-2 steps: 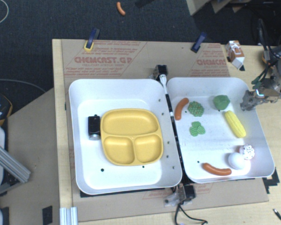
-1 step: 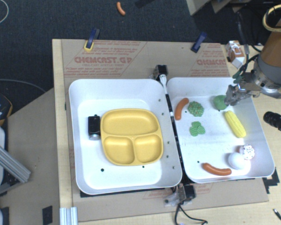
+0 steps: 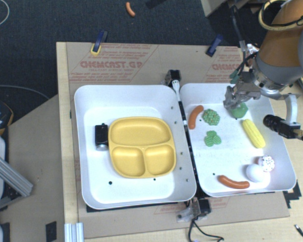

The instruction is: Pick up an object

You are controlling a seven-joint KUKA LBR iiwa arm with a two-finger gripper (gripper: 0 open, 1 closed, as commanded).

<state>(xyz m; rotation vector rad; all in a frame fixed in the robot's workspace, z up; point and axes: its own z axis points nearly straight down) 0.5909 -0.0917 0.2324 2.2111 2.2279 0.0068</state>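
Green toy point(image 3: 239, 111) sits at back of right bin point(image 3: 280, 150), right under claw point(image 3: 236, 101); can't tell if claw's spread or pinching. Prob light, hard plastic, bit slick & rounded, so grip across its middle, w/ corn point(image 3: 253, 133) just beside it

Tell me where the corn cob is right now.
The corn cob lies in the right bin, toward its right side, below the gripper and above the white ball.

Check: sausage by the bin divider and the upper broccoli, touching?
Apart. The camera view shows a strip of white bin floor between the sausage and the upper broccoli in the right bin.
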